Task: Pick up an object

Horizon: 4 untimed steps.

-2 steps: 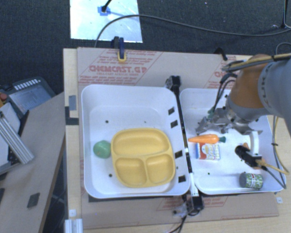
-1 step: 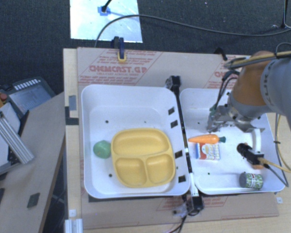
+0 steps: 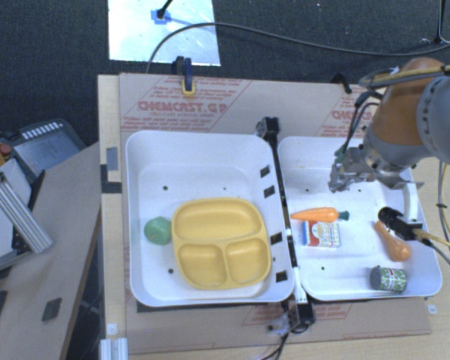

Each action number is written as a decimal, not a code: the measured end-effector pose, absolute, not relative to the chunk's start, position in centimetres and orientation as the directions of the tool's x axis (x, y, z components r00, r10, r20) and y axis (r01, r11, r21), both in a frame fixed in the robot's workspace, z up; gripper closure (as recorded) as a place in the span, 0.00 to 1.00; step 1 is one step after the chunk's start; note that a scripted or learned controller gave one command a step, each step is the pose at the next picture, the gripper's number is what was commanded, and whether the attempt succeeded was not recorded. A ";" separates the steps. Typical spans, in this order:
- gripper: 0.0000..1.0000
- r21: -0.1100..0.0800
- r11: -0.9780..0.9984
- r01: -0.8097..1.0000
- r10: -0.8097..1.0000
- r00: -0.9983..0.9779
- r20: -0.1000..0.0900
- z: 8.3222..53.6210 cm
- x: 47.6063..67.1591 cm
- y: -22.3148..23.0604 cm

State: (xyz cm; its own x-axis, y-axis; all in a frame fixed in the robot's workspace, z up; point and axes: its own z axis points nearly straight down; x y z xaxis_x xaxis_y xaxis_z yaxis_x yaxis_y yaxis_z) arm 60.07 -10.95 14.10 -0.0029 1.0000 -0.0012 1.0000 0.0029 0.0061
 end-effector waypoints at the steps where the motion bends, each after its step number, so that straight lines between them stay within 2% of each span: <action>1: 1.00 0.006 0.005 1.000 1.000 -0.005 -0.001 19.2 60.1 -9.9; 2: 1.00 0.008 0.005 1.000 1.000 -0.005 -0.001 25.4 59.6 -10.0; 4: 1.00 0.003 0.009 1.000 1.000 -0.009 0.001 24.0 61.3 0.6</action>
State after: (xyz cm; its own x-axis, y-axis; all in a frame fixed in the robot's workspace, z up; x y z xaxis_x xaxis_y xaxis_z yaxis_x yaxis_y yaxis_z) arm 61.30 0.61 24.03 -0.0088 1.0000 0.0010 1.0000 0.0088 0.0026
